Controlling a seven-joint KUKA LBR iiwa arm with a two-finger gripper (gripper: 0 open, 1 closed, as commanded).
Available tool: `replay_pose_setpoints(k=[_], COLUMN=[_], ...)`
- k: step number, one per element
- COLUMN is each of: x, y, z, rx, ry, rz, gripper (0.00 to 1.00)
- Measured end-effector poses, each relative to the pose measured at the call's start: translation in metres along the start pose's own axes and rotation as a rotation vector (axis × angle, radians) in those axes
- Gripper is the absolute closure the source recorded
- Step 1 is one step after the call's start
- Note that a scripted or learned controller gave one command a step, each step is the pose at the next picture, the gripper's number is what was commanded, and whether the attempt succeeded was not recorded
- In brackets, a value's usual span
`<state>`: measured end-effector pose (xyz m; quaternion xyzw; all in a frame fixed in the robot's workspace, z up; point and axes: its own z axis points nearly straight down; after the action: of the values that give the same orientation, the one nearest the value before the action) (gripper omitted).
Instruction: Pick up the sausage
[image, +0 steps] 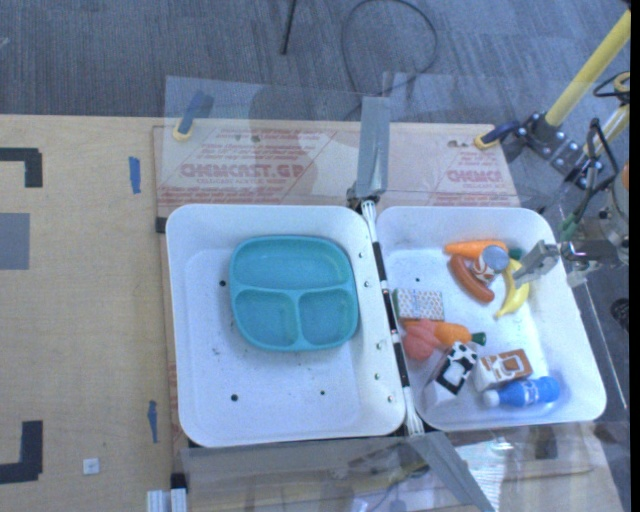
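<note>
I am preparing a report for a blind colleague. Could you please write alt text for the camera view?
A metal two-finger gripper reaches in from the right over the right white bin, beside an orange-red toy sausage, a yellow banana, a carrot and other small toys. The left white bin holds a teal three-compartment plastic plate.

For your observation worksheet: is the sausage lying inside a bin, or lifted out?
Inside. The sausage lies on the floor of the right bin, beside the banana; the gripper sits close by.

Robotics lab, taped bench (70, 330), two white bins (190, 330), grey carpet (100, 50)
</note>
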<state>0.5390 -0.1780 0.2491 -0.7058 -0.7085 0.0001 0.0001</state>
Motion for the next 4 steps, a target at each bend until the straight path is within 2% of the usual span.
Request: replay_pose_setpoints(k=[1,2,3,4], x=[0.053,0.06,0.036,0.035], y=[0.04,0.065,0.089,0.091], z=[0.087,0.129,0.161,0.149], rx=[0.0,-0.002,-0.006,-0.013], ry=[0.0,-0.001,-0.001,-0.003], rz=[0.015,-0.089,-0.183,-0.182], gripper=[0.0,0.0,0.0,1.0])
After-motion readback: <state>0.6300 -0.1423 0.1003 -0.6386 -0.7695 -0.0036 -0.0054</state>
